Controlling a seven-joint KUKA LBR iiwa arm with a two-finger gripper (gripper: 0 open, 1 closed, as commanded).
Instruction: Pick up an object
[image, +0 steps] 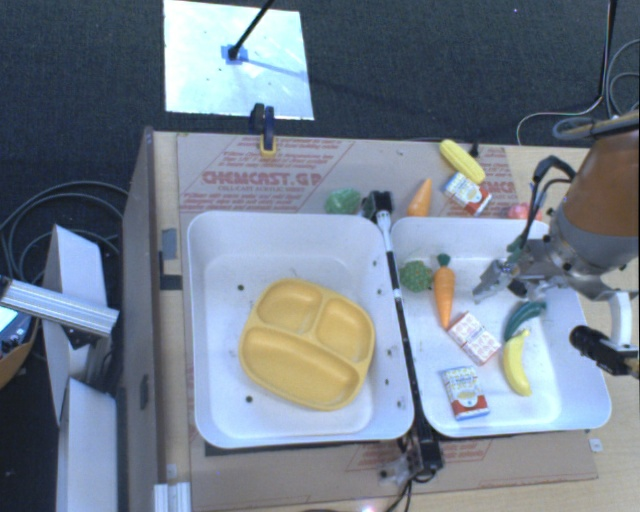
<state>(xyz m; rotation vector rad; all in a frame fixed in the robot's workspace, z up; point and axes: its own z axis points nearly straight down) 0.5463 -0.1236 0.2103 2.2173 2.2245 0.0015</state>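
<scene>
1. The grey two-finger gripper (497, 281) hangs over the right white bin (580, 415), close to the bin's far right side.
2. Its fingers (486, 285) point to the left and are spread apart. Nothing sits between them.
3. The orange toy carrot with a green top (444, 290) lies just left of the fingers, a little apart from them.
4. The round green toy broccoli (415, 275) lies next to the carrot, on its left, close to the bin's left wall.
5. The small pink and white box (474, 338) lies nearer to us than the carrot, in the middle of the bin.
6. The yellow toy banana (515, 364) lies to the right of that box, and the dark green toy vegetable (523, 317) lies just above the banana, under the gripper.
7. The small red, white and blue carton (465, 391) lies at the near side of the right bin.
8. The left white bin (215, 330) holds a yellow plastic tray with three parts (307, 342). The tray lies flat in the middle of the bin.
9. Behind the bins, on the brown board (260, 172), lie a yellow toy corn cob (462, 160), a small orange cone-shaped toy (420, 198), a green leafy toy (343, 202) and another small red and white box (466, 192).
</scene>
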